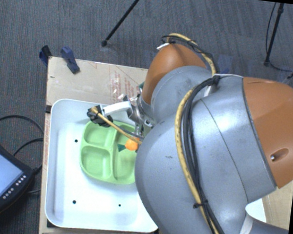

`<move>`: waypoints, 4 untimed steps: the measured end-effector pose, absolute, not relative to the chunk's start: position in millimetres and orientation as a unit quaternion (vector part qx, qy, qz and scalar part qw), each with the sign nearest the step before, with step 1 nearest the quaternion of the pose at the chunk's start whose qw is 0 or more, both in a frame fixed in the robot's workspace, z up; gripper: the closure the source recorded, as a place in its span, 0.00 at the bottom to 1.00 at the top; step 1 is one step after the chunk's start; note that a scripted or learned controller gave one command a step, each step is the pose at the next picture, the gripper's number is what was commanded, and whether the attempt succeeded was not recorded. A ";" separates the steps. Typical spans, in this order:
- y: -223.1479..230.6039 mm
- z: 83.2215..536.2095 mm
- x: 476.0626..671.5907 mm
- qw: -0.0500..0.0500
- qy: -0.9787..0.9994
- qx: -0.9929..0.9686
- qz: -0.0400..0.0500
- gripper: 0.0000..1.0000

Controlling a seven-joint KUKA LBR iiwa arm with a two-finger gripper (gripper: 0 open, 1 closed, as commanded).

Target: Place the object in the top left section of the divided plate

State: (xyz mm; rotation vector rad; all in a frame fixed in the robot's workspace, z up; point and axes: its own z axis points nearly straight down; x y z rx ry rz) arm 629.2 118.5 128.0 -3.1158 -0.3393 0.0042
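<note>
While the arm (210,165) looms over the bin (60,183), an orange object (131,145) sits on the green plate (98,158), apparently at its right edge. Whether the jaws are clenched cannot be told.

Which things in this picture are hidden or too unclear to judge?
- Gripper: the arm covers it in the camera view.
- Green divided plate: its right side lies under the arm.
- Orange object: too small to identify; whether it rests in a section is unclear.
- Right bin: mostly covered by the arm.
</note>
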 end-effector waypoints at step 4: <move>60.2 183.6 536.9 0.000 -0.102 -0.995 0.005 0.00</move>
